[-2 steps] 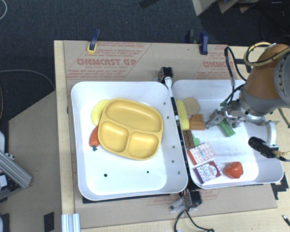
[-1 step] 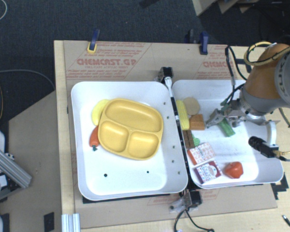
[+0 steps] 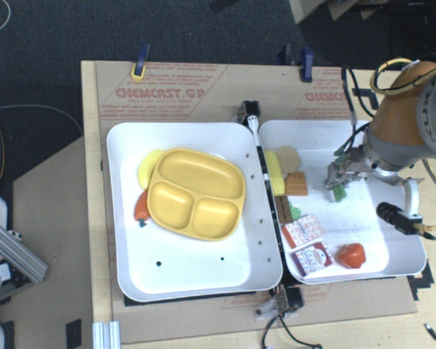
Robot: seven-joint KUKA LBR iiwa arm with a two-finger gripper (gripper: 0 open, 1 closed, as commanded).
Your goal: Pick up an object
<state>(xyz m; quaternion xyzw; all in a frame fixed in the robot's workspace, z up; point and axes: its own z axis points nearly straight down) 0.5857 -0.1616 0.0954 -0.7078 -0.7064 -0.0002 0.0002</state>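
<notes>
My gripper (image 3: 340, 180) hangs low over the middle of the right bin (image 3: 392, 264), under the grey wrist and orange band. A small green piece (image 3: 338, 193) shows right at the gripper's tip; I cannot tell whether it is held. To the left of the gripper, by the bin's left wall, lie a yellow corn cob (image 3: 275, 171), a tan round piece (image 3: 288, 158) and a brown block (image 3: 296, 184). Nearer the front are two red-and-white packets (image 3: 306, 243) and a red tomato-like piece (image 3: 351, 255).
The left bin (image 3: 196, 278) holds a yellow divided plate (image 3: 195, 193), with a yellow piece (image 3: 148, 166) and a red-orange piece (image 3: 142, 206) tucked at its left edge. A small green bit (image 3: 294, 213) lies by the right bin's left wall. Cables and a black connector (image 3: 394, 218) run along the right.
</notes>
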